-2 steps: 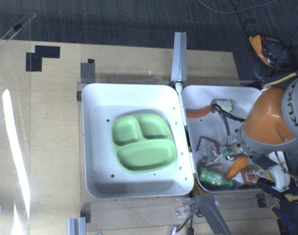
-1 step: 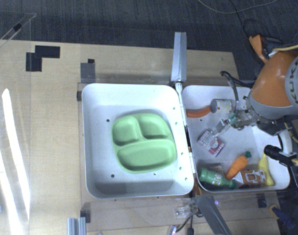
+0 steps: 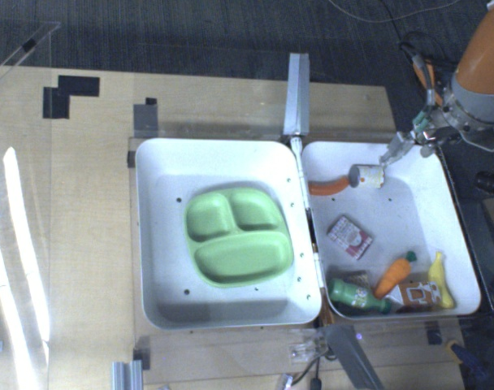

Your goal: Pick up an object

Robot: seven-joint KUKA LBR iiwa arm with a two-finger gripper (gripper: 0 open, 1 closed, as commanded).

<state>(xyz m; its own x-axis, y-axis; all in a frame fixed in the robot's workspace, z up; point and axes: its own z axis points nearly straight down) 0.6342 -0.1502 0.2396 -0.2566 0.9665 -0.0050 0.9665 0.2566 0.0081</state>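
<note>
From above, the gripper point(image 3: 400, 146) hovers at the right bin's point(image 3: 454, 210) far rim; whether it is spread or pinched I cannot tell. Pickable items, a carrot point(image 3: 392, 275) and green bottle point(image 3: 357, 295), cluster at the near edge. A green tray point(image 3: 239, 236) fills the left bin point(image 3: 162, 218) on the wooden bench point(image 3: 68, 218)

Orange carrot point(image 3: 393, 275), green bottle point(image 3: 357, 295), yellow banana point(image 3: 440, 281) and pink packet point(image 3: 348, 236) in right bin point(image 3: 456, 218)

The divided tray point(image 3: 240, 237) is lying in the left bin point(image 3: 153, 218); the packet point(image 3: 348, 236) is sitting mid right bin point(image 3: 442, 210); the bottle point(image 3: 357, 296), carrot point(image 3: 392, 275) and banana point(image 3: 439, 282) are lining its near edge; my gripper point(image 3: 383, 170) is hovering at its far side.
</note>
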